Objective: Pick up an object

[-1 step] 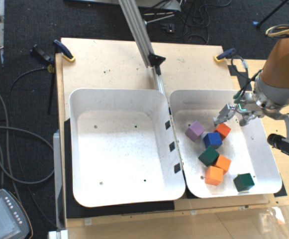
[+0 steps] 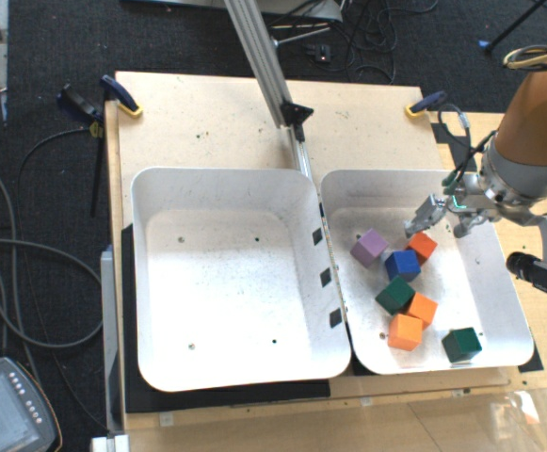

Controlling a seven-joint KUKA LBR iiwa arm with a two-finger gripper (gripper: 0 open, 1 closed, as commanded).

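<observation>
So, looking down at the tabletop (image 2: 217, 111): two shallow white bins side by side, and every block is in the right bin (image 2: 499, 281). The left bin (image 2: 226, 281) just has a few dark specks on its floor.

The arm (image 2: 534, 130) comes in from the right, grey with that orange band up top, and the end effector (image 2: 426, 218) hangs over the upper part of the right bin, angled down and to the left. Its tip sits just above the small orange block (image 2: 424, 246), near enough that I honestly can't say if it's touching. Whether the fingers are apart or together, I can't tell from this angle; it's a grey blur down there. Nothing is visibly between them.

Blocks, top to bottom:
- purple block (image 2: 371, 247), upper left of the pile, a bit apart from the others
- small orange block, right under the end effector
- blue block (image 2: 403, 264), touching or just beside that orange one
- dark green block (image 2: 396, 296), just below the blue
- another orange block (image 2: 423, 308), up against the green one's right side
- a bigger orange block (image 2: 406, 331), just below those two
- second green block (image 2: 461, 344), off alone near the bin's lower right corner

A metal pole (image 2: 259, 50) slants in from the top and ends between the bins. Blue and yellow clamps (image 2: 122, 97) grip the board's back corners.
</observation>
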